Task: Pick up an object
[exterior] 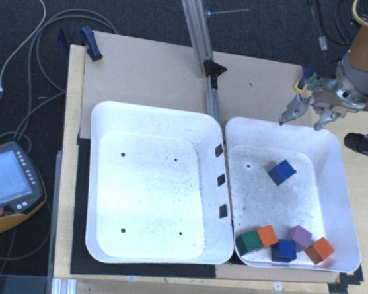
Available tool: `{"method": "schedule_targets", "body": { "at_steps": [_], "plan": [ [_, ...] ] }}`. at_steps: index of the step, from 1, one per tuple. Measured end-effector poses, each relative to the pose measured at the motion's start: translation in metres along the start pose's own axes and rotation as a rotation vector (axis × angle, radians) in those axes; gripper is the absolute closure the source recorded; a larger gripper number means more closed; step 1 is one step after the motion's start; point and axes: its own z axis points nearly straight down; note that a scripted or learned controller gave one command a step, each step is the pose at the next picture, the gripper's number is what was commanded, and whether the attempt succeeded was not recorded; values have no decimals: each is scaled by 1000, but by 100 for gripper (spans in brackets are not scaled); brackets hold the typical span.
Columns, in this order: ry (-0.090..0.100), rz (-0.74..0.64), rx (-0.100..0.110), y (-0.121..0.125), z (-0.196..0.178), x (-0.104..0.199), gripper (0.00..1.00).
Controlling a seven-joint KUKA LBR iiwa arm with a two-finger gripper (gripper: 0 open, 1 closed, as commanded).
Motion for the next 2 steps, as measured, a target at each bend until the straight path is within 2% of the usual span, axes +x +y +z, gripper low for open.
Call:
{"method": "schedule_targets", "body": {
  "at_steps": [1, 2],
  "plan": [
    [1, 3, 2, -46, 11, -12, 0],
    [3, 1, 6, -51, 132, -7, 0]
  ]
}}
